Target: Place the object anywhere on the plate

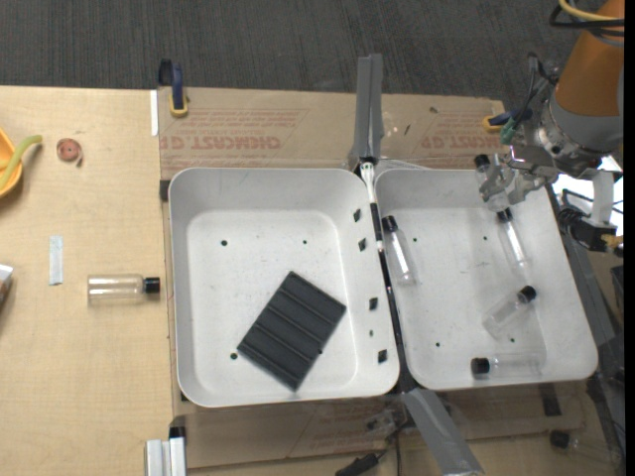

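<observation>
Pincer (493, 188) over right bin's far edge, vial (512, 240) just beside

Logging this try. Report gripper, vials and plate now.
Gripper over right bin's far edge, fingers unreadable. Four clear black-capped vials in right bin, nearest just below gripper. Dark ridged plate in left bin. Nothing on plate.

The arm (593, 67) is cut off by the right and top edges. An orange bowl (8, 165) is cropped at the left edge. The pincer's (496, 188) state is unclear among clear vials (512, 241).
</observation>
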You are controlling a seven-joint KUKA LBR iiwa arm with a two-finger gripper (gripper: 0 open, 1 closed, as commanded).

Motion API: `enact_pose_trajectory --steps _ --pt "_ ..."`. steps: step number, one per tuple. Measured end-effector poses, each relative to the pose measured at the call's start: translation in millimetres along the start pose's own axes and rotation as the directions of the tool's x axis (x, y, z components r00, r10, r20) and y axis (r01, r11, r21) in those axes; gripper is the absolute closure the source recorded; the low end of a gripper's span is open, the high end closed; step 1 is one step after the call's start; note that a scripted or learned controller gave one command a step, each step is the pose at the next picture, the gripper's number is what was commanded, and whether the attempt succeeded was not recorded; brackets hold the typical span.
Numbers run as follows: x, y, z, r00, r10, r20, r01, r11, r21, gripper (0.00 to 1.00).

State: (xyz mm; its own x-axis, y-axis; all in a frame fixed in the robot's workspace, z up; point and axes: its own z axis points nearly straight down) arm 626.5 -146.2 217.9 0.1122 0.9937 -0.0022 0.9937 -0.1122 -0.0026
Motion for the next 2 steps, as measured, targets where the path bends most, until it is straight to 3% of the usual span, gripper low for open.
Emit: enact_pose_trajectory --steps 1,2 --pt "121 3 -144 0.960 -0.281 0.000 0.281 0.960 -0.001 1.00" --pt "188 -76 27 0.910 -0.414 -0.001 0.414 0.910 0.000 1.00"
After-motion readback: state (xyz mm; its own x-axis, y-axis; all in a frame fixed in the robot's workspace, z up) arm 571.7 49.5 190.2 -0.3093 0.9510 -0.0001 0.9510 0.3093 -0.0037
